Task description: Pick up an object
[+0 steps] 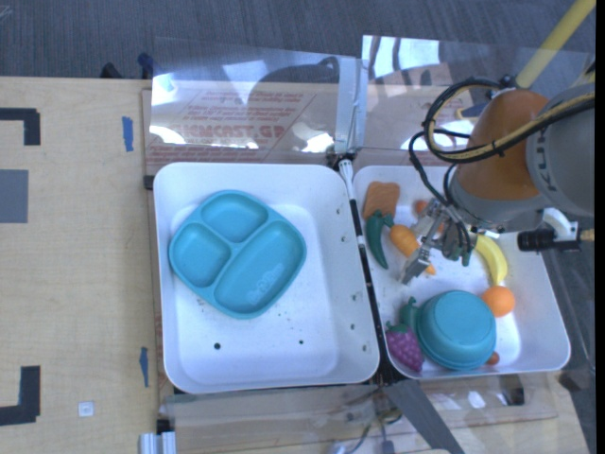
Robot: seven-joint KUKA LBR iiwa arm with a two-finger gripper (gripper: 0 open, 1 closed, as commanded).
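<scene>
My gripper (427,253) hangs low over the right bin (541,348), its metal fingers pointing down-left, just right of an orange carrot-like piece (404,239). A dark green vegetable (379,237) and an orange-brown slab (382,198) lie left of it. To the gripper's right I see a yellow banana (492,258) and a small orange fruit (498,300). At the bin's front sits a teal bowl (458,329), with purple grapes (405,343) to its left. Nothing shows clearly between the fingers.
The left bin (189,348) holds a teal divided plate (237,252). A clear plastic sheet (255,112) stands behind the bins. Black cables (454,121) loop above the wrist's orange band (501,149). The bins' shared wall (364,272) runs close to the gripper's left.
</scene>
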